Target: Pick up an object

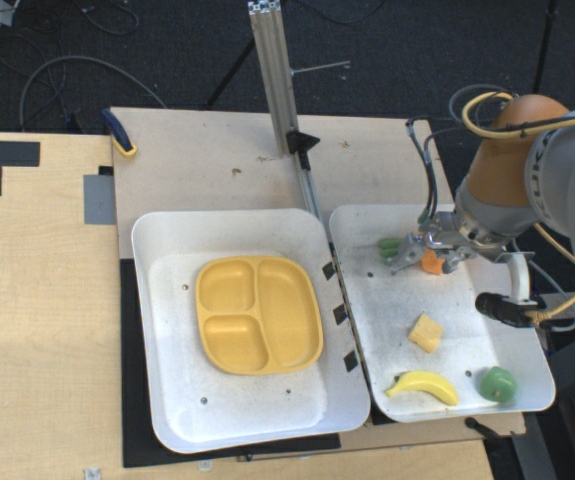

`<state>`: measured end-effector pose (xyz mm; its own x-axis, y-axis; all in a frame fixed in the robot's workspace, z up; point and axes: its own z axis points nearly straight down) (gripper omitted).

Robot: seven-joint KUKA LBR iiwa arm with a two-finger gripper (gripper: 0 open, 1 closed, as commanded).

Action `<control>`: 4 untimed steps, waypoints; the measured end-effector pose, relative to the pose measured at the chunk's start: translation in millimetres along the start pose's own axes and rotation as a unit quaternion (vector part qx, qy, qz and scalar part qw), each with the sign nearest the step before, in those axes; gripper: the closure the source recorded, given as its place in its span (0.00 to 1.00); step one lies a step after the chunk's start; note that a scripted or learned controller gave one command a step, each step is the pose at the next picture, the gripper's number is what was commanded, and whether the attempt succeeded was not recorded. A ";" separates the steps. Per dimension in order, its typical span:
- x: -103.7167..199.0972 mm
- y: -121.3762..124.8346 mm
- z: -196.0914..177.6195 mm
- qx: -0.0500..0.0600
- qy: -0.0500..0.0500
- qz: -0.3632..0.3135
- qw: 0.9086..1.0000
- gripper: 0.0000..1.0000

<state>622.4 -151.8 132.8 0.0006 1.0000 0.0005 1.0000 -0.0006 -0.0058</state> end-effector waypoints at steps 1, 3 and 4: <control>0.6 0.4 46.8 -0.002 0.000 0.000 1.000 0.00; -4.8 3.0 -10.1 -0.003 0.000 0.002 1.000 1.00; -12.0 -4.1 -63.3 -0.003 0.000 0.001 1.000 1.00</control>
<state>618.6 -163.8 196.1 0.0025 1.0000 -0.0002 1.0000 -0.0025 -0.0008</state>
